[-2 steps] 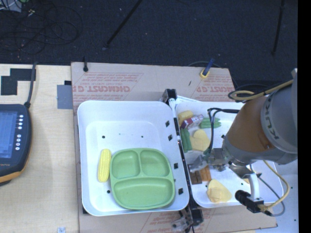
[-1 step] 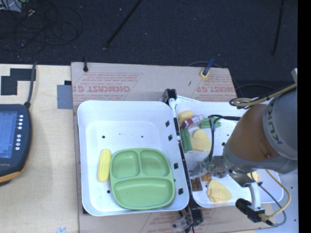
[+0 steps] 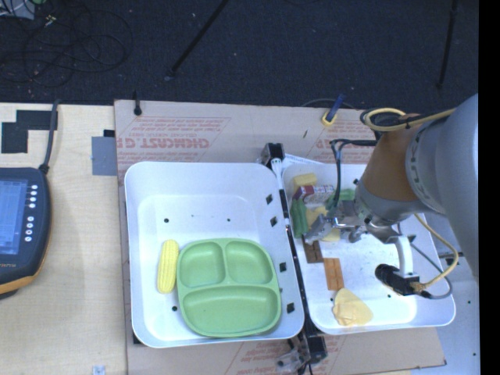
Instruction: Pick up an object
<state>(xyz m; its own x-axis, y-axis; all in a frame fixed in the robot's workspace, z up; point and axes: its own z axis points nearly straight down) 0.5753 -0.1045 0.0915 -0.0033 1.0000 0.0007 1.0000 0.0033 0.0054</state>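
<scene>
Camera view, tool (image 3: 324, 226) low in right bin (image 3: 437, 312), touching cluttered objects (image 3: 306, 194)

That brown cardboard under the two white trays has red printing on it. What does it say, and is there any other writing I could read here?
Cardboard sheet, far side: red print, upside down from this view; it looks like "CHEMCRAFT" or similar, too blurred to be sure.
Cardboard sheet, near edge: fainter red print, too blurred to read.
Handheld screen unit at the left: display and buttons too small to read.
Packets in the right bin: nothing legible.
</scene>
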